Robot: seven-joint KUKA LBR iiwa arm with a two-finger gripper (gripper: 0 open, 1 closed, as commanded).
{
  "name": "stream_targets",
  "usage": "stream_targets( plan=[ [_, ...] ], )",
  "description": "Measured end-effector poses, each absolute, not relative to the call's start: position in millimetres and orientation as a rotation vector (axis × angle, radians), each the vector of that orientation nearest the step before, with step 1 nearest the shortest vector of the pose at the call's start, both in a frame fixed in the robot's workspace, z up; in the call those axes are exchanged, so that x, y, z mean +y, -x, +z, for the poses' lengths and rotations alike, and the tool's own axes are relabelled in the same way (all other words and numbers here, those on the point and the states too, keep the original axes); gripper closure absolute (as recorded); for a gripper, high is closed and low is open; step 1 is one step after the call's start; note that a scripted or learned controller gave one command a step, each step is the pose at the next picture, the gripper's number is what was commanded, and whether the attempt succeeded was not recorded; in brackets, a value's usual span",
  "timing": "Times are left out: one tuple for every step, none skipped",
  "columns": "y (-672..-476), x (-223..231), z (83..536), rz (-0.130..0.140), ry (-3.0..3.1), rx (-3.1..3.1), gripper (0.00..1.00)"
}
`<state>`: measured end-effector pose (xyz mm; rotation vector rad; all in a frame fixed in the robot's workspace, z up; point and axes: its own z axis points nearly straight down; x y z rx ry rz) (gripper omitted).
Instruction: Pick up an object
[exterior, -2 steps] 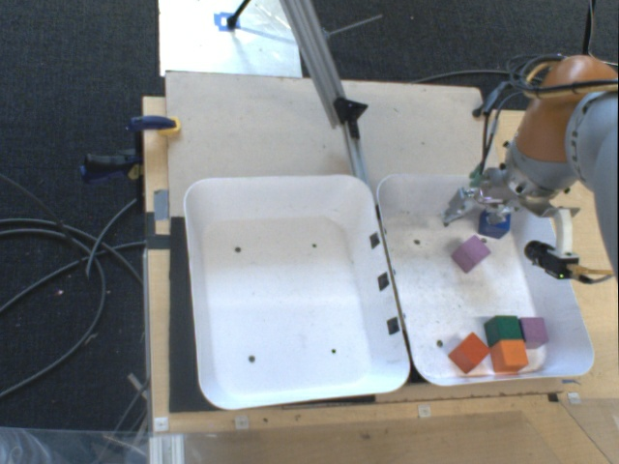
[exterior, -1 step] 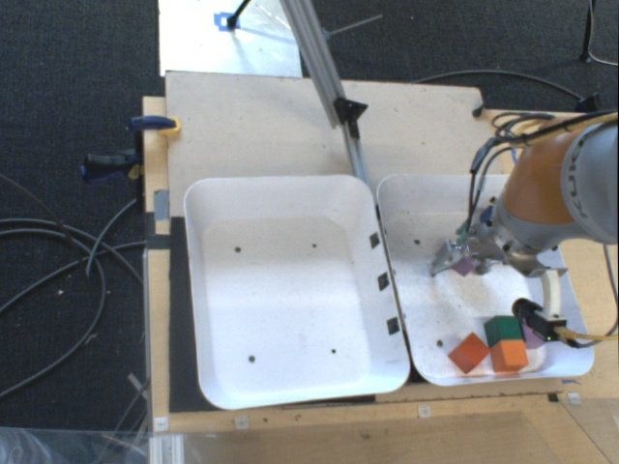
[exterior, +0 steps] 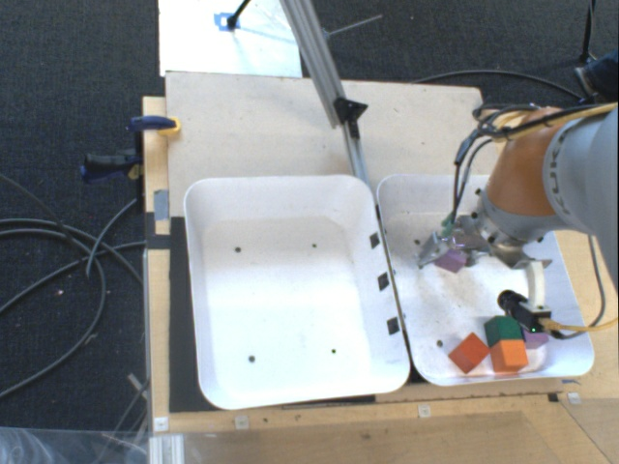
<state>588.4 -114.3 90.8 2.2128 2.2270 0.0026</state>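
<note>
Camera view: jaws [exterior: 447,253] clasp a purple block [exterior: 451,259] over the right bin [exterior: 411,201].

A: Floor? Dark grey carpet [exterior: 68,56], black cables [exterior: 58,259] looping on the left.
B: Pale wooden bench top [exterior: 261,129], blue clamp [exterior: 116,165] at its left edge, slanted grey metal pole [exterior: 314,51] far side.

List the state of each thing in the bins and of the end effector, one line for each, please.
End effector: low in the right bin, at the purple object.
Purple object: at the fingertips, grip unclear.
Red-orange block: resting, tilted.
Green block: resting, touching the orange block.
Orange block: resting.
Left bin: upright.
</note>
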Motion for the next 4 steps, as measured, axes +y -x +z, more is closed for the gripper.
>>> stream_targets(
  plan=[
    [-588.7,-115.7,101.5,0.005,-2.214,2.225,1.00],
    [-573.4,-132.0,92.6,0.006,-2.217,2.219,1.00],
    [-573.2,-61.6,195.0,0.012,-2.205,2.230,1.00],
    [-537.7,17.3,189.6,0.002,-2.211,2.239,1.00]
  ],
)
